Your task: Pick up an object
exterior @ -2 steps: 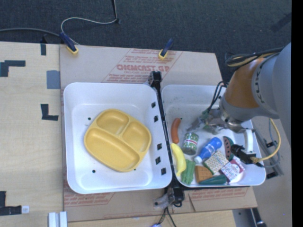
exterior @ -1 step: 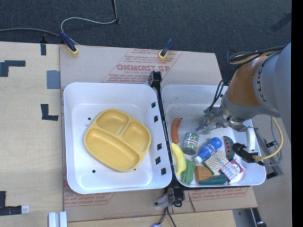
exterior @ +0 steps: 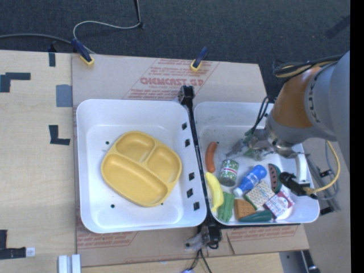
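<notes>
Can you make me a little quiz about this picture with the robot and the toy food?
1. True or false: the yellow plate lies in the left bin.
2. Which lies closest to the banana?
A. hot dog
B. green can
C. blue bottle
3. Fill in: the gripper hangs over the ____ bin.

Key
1. True. The plate is alone in the left bin.
2. B. The can sits just right of the banana's top.
3. Right. The arm reaches in from the right, and the gripper is above the can.
</notes>
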